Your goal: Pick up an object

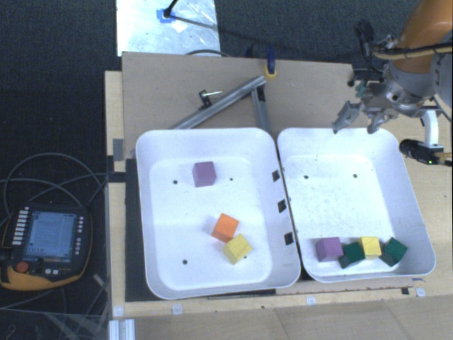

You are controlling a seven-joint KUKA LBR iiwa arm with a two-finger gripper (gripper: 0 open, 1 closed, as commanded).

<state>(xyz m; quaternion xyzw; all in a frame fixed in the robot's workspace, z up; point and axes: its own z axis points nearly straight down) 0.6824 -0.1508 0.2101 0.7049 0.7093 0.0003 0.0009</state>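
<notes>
Two fingers of the end effector [360, 122] hang spread apart with nothing between them, and we see them poised over the far rim of the right bin [407, 183]. Our arm [425, 41] enters from the upper right, its orange band topmost and the grey wrist angled down toward the bin's back edge.

We count seven small blocks, none touched by the end effector. They are matte cubes with plain faces. In the left bin [159, 211] a purple cube [204, 173] sits alone toward the back, while an orange cube [226, 227] and a yellow cube [238, 248] lie touching near the front. Along the right bin's near wall we find a purple block [329, 248], a green block [350, 254], a yellow block [371, 246] and a dark green block [393, 250] in a tight row.

Both bins rest side by side on the surface [311, 83].
</notes>
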